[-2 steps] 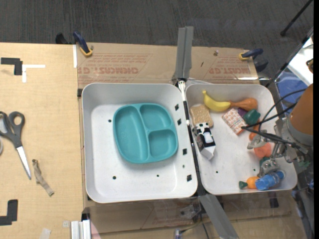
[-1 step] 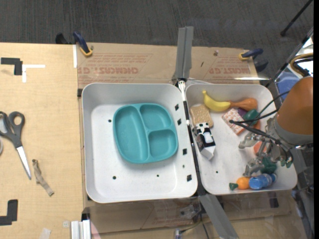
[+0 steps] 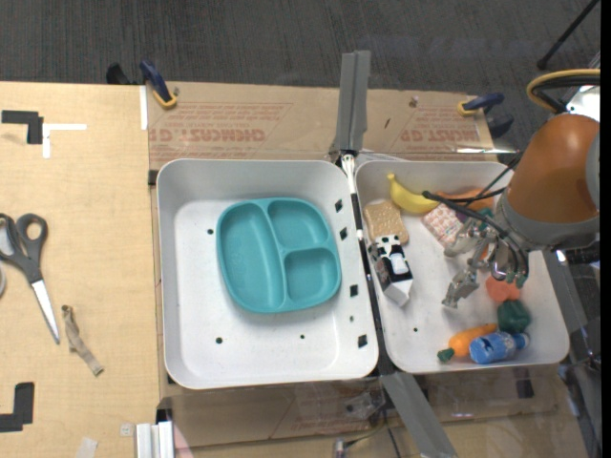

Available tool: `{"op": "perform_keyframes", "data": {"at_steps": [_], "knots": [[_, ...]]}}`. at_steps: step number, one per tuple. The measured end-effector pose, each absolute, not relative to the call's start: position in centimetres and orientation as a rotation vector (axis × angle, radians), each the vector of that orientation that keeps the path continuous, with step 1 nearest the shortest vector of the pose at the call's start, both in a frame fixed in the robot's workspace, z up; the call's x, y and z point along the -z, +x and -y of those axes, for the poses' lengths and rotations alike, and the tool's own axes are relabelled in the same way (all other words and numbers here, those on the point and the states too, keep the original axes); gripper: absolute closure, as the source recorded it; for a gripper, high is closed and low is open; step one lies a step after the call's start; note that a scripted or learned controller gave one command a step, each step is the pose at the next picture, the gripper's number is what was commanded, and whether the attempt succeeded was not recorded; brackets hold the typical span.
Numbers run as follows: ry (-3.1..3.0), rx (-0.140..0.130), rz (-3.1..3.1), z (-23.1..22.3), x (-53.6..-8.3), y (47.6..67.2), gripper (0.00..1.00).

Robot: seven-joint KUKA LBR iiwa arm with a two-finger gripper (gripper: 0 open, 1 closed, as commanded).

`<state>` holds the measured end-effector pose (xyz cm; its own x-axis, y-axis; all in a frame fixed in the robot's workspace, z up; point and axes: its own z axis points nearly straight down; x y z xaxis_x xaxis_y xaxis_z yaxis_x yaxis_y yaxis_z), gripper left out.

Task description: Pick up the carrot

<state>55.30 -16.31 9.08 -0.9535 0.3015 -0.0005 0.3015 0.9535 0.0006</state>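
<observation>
The carrot (image 3: 468,342) looks light, stiff and slick, best pinched across its thick middle; the gripper (image 3: 461,289) hangs spread, holding nothing.

Left cardboard sheet (image 3: 239,127): we are reading red printed capitals that are lying upside down behind the left bin (image 3: 181,284); they are looking like "CHEMICAL GUYS", though we are not making that out for certain.
Right cardboard sheet (image 3: 434,132): we are seeing the same red print, again upside down and too blurred for us to spell.
</observation>
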Motion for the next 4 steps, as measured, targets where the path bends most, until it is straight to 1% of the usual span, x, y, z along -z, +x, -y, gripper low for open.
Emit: {"op": "perform_keyframes", "data": {"at_steps": [1,2,3,4], "knots": [[0.453,0.001,-3.100,19.1,-9.3,49.0,0.00],[0.862,0.000,-3.021,19.3,-9.1,53.5,0.00],[0.934,-0.001,-3.003,14.9,-9.0,48.0,0.00],[1.188,-0.007,-2.911,21.8,-9.1,48.0,0.00]]}}
